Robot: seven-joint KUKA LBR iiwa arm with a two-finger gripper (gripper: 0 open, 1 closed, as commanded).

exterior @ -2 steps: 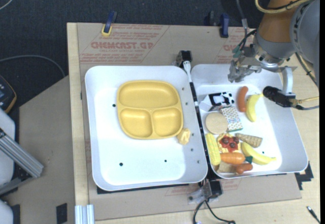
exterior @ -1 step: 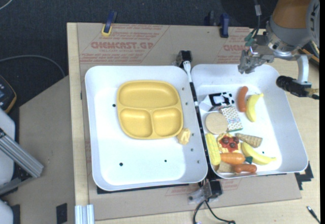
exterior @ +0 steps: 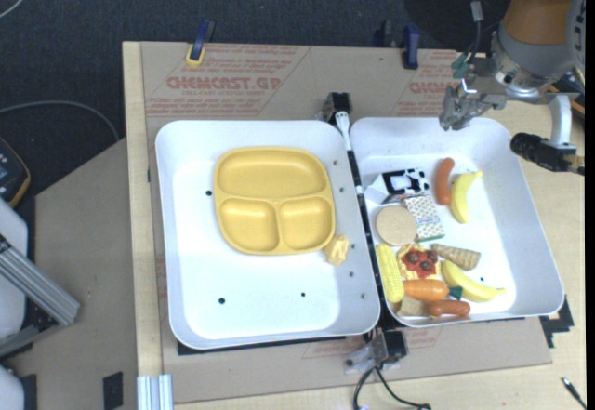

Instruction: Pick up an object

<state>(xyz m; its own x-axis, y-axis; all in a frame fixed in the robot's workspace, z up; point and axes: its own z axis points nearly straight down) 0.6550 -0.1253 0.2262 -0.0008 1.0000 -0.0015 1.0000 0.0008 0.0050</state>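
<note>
My gripper [exterior: 456, 116] hangs over the far rim of the right bin [exterior: 530, 213], above and behind the toy food, with nothing seen between its fingers. Below it in that bin lie a sausage [exterior: 445, 178] and a banana [exterior: 463, 194], a black-and-white item [exterior: 404, 182], a round cracker [exterior: 397, 226], a patterned wafer [exterior: 425, 216], a corn cob [exterior: 391, 273], a pizza slice [exterior: 419, 261], a carrot [exterior: 426, 289], a second sausage [exterior: 449, 309] and a second banana [exterior: 469, 283].
The left bin [exterior: 186, 278] holds a yellow three-part plate [exterior: 274, 199] and a small yellow piece [exterior: 337, 251] by its right wall. Clamps [exterior: 196, 46] hold the board at the back. The arm's grey wrist [exterior: 530, 55] leans in from the upper right.
</note>
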